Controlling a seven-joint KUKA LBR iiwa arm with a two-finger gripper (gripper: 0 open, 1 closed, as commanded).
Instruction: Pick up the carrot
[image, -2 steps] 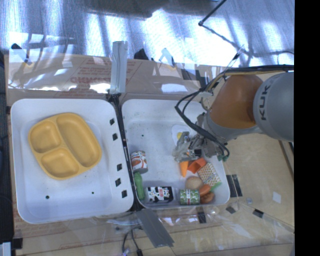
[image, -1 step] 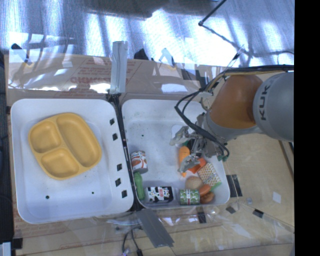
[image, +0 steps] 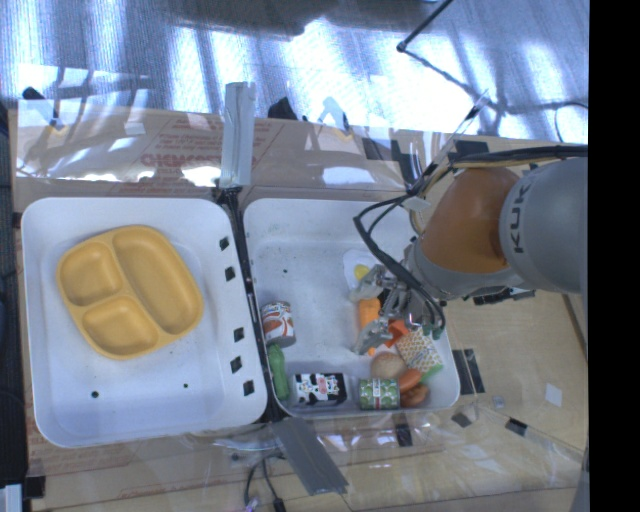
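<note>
Inspecting the camera view, I am hovering my gripper (image: 385, 318) low in the right bin (image: 310, 235), touching the carrot (image: 370, 312); whether it is clenched or released I cannot tell. Neighbouring clutter is crowding the carrot, risking a glancing miss or a wrong pick.

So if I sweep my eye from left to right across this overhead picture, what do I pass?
Yellow divided plate in the left bin → small can and green vegetable at the right bin's left side → black-and-white carton → carrot → gripper → the arm's orange band.
</note>
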